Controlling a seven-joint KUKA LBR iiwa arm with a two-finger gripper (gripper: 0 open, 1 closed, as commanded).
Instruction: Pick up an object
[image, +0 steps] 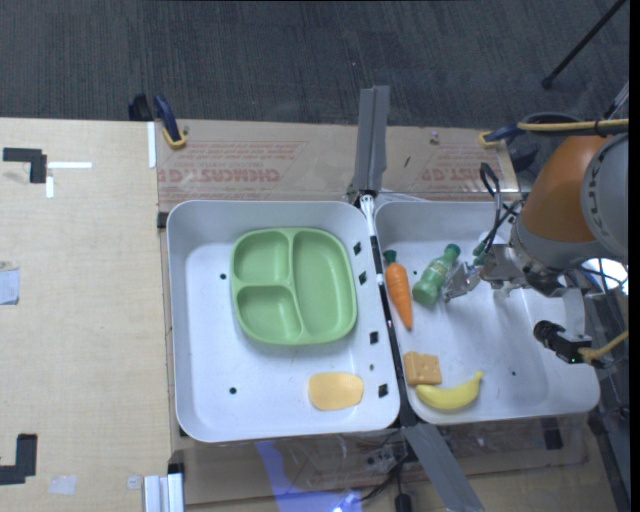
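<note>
Beside gripper (463, 283), left: green bottle (435, 277)

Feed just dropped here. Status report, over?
Gripper low in right bin, beside green bottle. Nothing seen held. Carrot close by.

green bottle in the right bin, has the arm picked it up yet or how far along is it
Done: the tool has reached the right bin and sits right beside the green bottle. In hand: nothing visibly; the bottle lies on the bin floor, and whether the tool touches it can't be told. Left: the grasp and the lift. The carrot, cracker and banana lie untouched.
</note>
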